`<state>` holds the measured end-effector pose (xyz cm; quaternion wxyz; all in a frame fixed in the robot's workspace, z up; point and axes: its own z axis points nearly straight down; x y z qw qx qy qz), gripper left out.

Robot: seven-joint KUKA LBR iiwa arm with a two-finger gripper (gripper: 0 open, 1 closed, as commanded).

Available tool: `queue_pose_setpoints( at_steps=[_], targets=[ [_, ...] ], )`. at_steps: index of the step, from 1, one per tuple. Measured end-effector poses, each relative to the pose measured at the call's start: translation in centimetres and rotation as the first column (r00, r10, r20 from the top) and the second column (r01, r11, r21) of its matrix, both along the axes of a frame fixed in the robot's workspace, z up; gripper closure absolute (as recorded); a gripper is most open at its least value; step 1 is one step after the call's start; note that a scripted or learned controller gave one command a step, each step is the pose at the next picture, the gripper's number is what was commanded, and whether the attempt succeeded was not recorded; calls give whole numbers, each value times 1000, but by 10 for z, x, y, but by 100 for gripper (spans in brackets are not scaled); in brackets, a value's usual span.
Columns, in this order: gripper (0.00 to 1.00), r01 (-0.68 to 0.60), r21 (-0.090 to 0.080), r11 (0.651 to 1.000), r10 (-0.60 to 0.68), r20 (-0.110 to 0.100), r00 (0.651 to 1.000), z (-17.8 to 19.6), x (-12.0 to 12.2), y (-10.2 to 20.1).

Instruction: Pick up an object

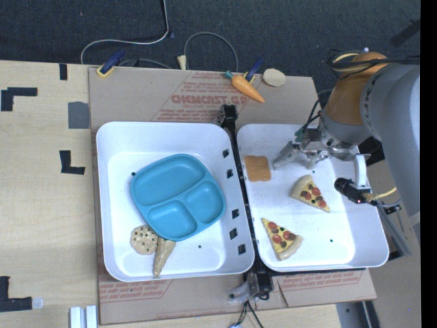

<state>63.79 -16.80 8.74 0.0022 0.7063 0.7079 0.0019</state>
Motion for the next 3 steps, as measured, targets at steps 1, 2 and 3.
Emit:
queue_pose_setpoints(
  at_steps=[1, 2, 3],
  targets=[
    [0, 4, -3, 1000, -4, 2, 1000, 1, -70, -25],
    [0, -2, -4, 1000, 2, 0, 1000, 0, -18, 13],
    [0, 4, -3, 1000, -4, 3, 1000, 1, -86, -23]
  ],
)
